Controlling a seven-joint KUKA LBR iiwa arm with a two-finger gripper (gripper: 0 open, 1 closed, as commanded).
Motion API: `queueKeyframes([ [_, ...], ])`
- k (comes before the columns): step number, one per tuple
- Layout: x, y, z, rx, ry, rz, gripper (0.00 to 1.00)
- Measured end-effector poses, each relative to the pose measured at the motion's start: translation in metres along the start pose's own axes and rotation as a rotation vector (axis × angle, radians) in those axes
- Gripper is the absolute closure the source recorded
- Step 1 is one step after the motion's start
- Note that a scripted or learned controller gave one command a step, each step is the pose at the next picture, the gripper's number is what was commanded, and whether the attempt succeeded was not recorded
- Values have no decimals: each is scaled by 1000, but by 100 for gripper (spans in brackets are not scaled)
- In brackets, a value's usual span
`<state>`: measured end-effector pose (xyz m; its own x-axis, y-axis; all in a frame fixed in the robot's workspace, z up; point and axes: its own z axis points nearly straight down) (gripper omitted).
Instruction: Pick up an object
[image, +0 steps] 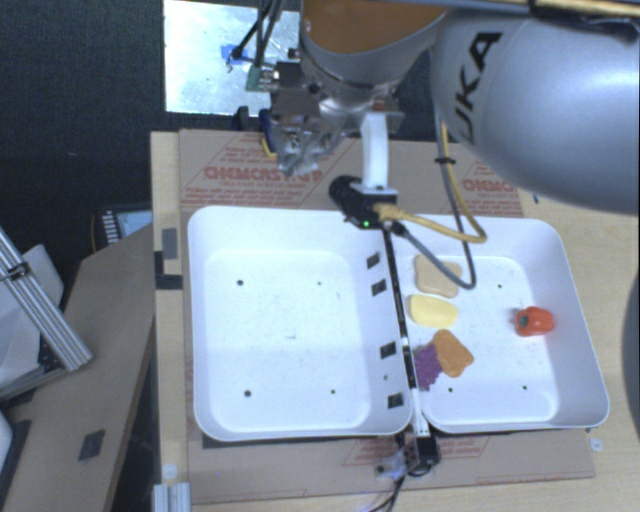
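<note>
Over past the left bin's (215, 330) back edge hangs my gripper (298, 160), can't tell its state. Targeting the small orange-red toy (534, 320) alone in the right bin (575, 330): probably light, rounded, slippery, so I'd pinch its middle.

Two shallow white bins, the left bin (215, 300) and the right bin (575, 330), are seen side by side on a cardboard sheet (230, 170) covering the bench (120, 350); an aluminium rail (35, 305) lies at left.
</note>
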<state>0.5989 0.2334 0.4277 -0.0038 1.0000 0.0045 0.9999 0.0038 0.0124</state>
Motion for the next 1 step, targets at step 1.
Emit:
queueKeyframes([
  [1,-60,-65,37,17,-6,5,100],
])
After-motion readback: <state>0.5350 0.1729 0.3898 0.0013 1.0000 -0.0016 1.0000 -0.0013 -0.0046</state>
